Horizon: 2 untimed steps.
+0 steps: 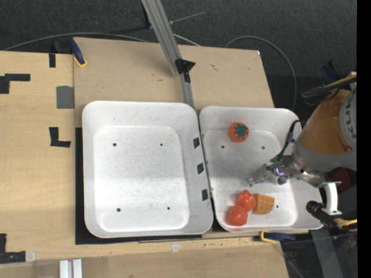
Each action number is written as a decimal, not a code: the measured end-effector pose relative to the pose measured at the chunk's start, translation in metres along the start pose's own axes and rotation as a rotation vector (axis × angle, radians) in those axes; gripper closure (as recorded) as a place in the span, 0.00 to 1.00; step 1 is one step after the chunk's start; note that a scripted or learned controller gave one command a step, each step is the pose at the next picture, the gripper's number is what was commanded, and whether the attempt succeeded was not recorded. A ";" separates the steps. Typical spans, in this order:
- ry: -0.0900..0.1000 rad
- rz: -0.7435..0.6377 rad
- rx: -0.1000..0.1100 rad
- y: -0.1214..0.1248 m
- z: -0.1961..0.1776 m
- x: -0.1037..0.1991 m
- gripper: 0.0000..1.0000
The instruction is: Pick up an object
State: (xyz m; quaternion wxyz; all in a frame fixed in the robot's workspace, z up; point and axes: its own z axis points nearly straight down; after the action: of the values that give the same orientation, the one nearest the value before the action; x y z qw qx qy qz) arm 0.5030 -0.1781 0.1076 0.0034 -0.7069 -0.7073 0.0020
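Fixed overhead camera looks slantwise down on both bins [200, 132].

This is a robotics lab or test cell, not a home. A plain wooden tabletop [145, 62] carries two shallow white bins: the left bin [93, 155] and the right bin [278, 116], set side by side on a dark mat. Black tape marks [57, 136] and a grey patch [65, 97] sit on the wood at the left. A metal pole [165, 33] slants in from the far side, cables [278, 51] trail over the dark floor, and a grey and orange industrial arm [330, 138] reaches in from the right. A blue clamp [78, 54] grips the far left edge.
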 end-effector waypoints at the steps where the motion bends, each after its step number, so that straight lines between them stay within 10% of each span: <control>1: -0.003 0.000 -0.007 0.000 0.019 0.000 0.00; 2: -0.002 -0.001 -0.006 0.000 0.008 0.001 1.00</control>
State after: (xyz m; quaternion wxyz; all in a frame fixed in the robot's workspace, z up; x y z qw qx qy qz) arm 0.5031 -0.1773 0.0991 0.0004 -0.7067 -0.7075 0.0005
